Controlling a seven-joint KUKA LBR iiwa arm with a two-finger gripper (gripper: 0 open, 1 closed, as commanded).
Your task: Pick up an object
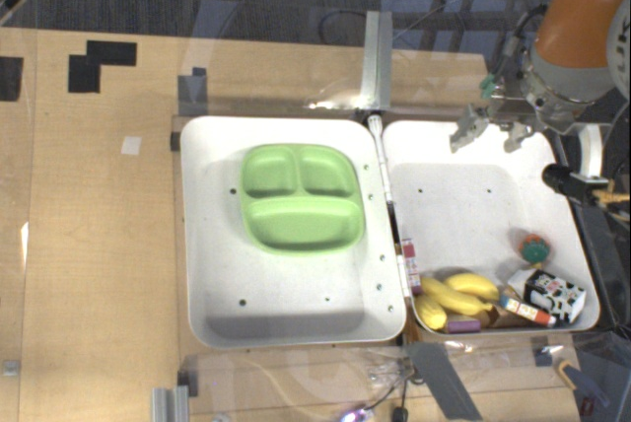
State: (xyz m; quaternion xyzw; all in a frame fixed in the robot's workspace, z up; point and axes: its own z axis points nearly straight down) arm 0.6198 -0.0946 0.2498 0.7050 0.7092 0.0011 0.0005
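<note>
Yellow bananas lie bunched in the near corner of the right bin, close against its front wall and just beside the divider between the two bins. A slim marker-like stick with a dark purple body sits along the front wall touching the bananas, and another pen-like piece with a red end lies just to their right. Next to that, in the near right corner, rests a small black-and-white patterned object, too blurred to name more exactly. A little further back, near the right wall, sits a small round toy with a teal body and orange top.

All these things crowd the near strip of the right bin. The middle and far part of its floor is bare white.

In the left bin a green divided plate with three compartments lies flat near the centre, well apart from the clutter.

At the far edge of the right bin hangs the gripper, below the arm's orange band. Its two fingers are spread apart with nothing between them. It hovers over the far right corner, well apart from the bananas and the other objects, which all lie nearer the camera.
</note>
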